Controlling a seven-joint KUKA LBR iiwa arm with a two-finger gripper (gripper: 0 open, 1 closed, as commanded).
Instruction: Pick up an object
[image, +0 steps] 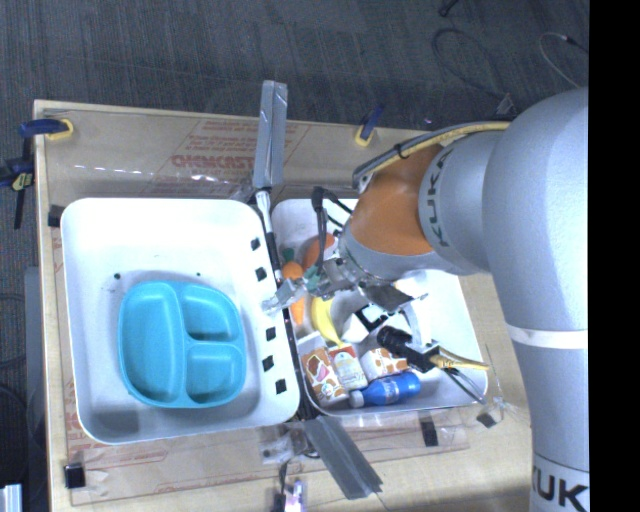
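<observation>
Over the right side of the bench, the grey arm (500, 200) comes in from the right and covers most of the right bin (455, 310), orange band (395, 215) sitting above the bin's upper half. The bench (150, 160) carries both white bins touching side by side. The left bin (150, 230) holds one thing, a blue divided plate (183, 343), lying flat in its lower-left part. The gripper (295, 292) is low at the right bin's left edge, right by the wall shared with the left bin. Can't tell whether it's spread or closed, the wrist hides too much, and nothing is visibly pinched. The pickable stuff is all in the right bin. A banana (323, 320) lies just beside the gripper, to its lower right. A blue bottle (392, 388) lies on its side along the near wall. A brown-and-white carton (333, 368) lies just left of the bottle, in the lower-left corner, touching or nearly touching it. An orange piece (291, 269) sits just above the gripper against the left wall. It's too small to identify further.
</observation>
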